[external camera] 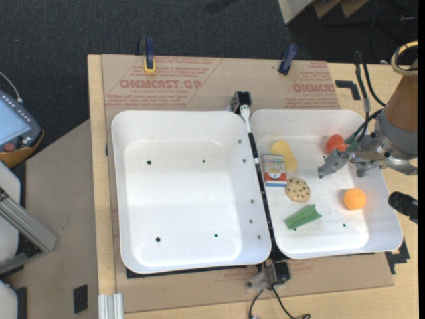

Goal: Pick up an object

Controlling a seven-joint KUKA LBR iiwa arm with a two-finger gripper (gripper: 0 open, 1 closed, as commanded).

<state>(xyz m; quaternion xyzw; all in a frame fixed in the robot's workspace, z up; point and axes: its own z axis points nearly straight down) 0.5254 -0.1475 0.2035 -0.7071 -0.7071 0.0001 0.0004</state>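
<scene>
Claw (345,163) over right bin (382,234), finger spread impossible to tell, red object (334,141) just above-left, touching or apart unclear, its long axis unreadable.

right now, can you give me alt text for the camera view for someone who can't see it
The gripper hangs over the right bin beside a red object, holding nothing. That bin also contains an orange ball, cookie, green piece, small carton and yellow item.
</scene>
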